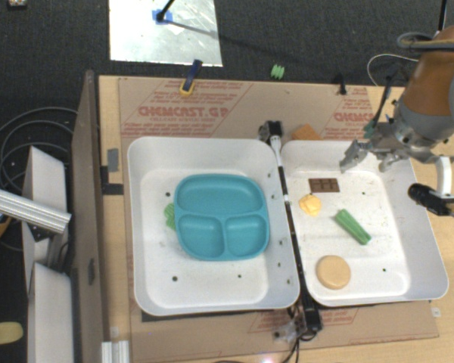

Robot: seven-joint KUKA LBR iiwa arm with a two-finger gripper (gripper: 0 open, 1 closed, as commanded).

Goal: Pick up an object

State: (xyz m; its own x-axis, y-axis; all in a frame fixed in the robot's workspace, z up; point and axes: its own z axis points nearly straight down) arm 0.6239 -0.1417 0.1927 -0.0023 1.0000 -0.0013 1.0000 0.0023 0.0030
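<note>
— Four objects lay in the right bin (420,267); which ones?
— Chocolate bar (324,185), yellow piece (310,204), green block (352,227), tan disc (334,271); the gripper (369,156), fingers spread, hung at upper right, holding nothing.

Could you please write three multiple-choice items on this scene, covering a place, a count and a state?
1. Where does the teal divided plate lie?
A. left bin
B. right bin
C. on the cardboard

2. How many loose items lie in the right bin?
A. two
B. four
C. six

3. What is between the fingers of the gripper?
A. green block
B. brown chocolate bar
C. nothing

Answers: 1 A, the plate sits in the left bin. 2 B: chocolate bar, yellow piece, green block, tan round disc. 3 C, the gripper hangs over the bin's far edge, apart from every item.
</note>
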